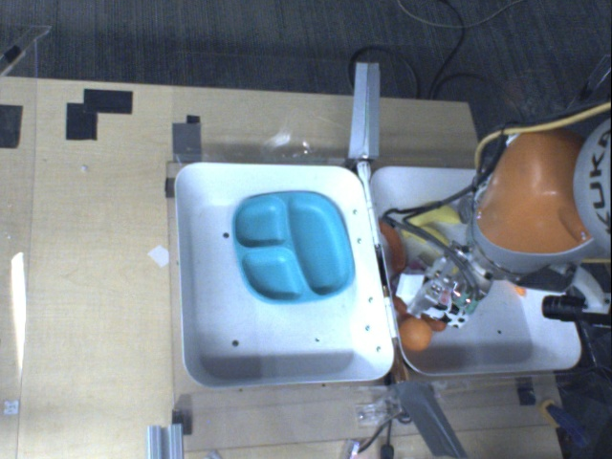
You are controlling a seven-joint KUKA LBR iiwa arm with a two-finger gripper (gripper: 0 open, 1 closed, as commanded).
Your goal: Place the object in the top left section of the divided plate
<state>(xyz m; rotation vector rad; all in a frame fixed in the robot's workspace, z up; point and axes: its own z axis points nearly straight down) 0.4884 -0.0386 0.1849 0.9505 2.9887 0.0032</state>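
Plate (292,245) lies unfilled in left bin (206,285). Pincer (442,299) is lowered into right bin (535,352) by orange object (415,334); pincer state cannot be told. Transfer not yet done.

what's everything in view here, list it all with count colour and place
divided plate: 1, blue, three sections, lying in the middle of the left bin
left bin: 1, white, shallow, centre of the bench
right bin: 1, white, shallow, beside the left bin, under the arm
orange object: 1, orange, rounded, near the front left corner of the right bin, just below the gripper
yellow object: 1, yellow, at the back of the right bin, partly hidden by the arm
brown object: 1, brownish, along the right bin's left wall
bench: 1, light wood
arm: 1, grey with an orange band, over the right bin
gripper: 1, low in the right bin
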